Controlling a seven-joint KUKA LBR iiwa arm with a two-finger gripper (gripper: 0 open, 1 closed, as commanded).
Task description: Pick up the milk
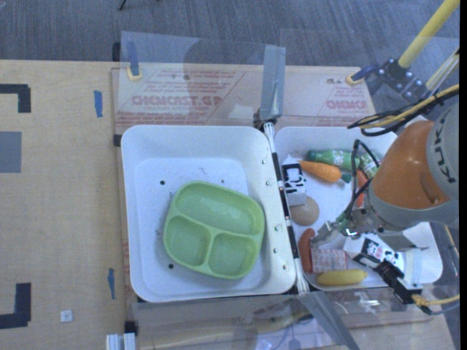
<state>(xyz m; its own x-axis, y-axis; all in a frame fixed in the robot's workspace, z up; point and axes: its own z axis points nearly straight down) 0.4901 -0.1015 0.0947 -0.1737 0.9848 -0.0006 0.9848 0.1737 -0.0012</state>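
Gripper low in the right bin, open or closed can't be told.
Milk (black-and-white carton) sits against the right bin's left wall, left and slightly far of the gripper, apart from it. Carrot just right of the milk, brown round item just near of it. Banana at the near edge. Green divided plate in the left bin.

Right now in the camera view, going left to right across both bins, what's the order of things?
Green three-compartment plastic plate in the left white bin → black-and-white milk carton by the right white bin's left wall → orange carrot → grey arm with the orange band.
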